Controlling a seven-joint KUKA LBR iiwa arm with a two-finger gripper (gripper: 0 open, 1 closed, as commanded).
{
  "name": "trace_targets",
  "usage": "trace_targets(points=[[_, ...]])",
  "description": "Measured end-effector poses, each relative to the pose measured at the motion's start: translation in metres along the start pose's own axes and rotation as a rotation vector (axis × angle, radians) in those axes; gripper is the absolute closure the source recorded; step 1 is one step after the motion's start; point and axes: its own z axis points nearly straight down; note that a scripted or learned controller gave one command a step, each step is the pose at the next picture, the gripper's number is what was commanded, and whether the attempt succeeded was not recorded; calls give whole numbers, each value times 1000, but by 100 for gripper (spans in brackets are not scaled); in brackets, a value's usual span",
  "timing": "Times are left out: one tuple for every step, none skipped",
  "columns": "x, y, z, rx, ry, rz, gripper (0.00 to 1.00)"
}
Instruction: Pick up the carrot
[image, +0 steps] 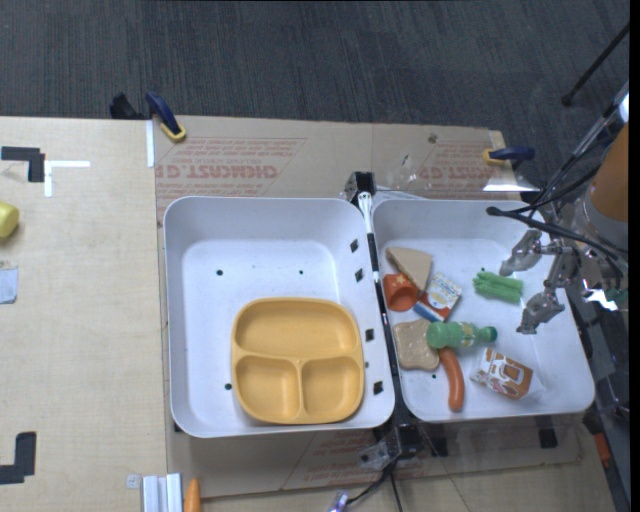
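While the open hand (533, 283) hovers, the carrot (454, 380) lies well left-below.

both bins (200, 300) look like smooth white plastic with a soft sheen, and the yellow tray (298, 358) is matt plastic. the carrot (455, 381) has a glossy orange skin, like moulded plastic. the desk (80, 330) is pale wood-look board, with matt brown cardboard (260, 165) under the bins.
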Motion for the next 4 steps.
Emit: trace_targets(points=[[30,61,107,0,-1,11,0],[66,115,7,0,-2,0,0],[41,-19,-92,2,-5,224,0],[66,43,-76,-1,-1,-50,0]])
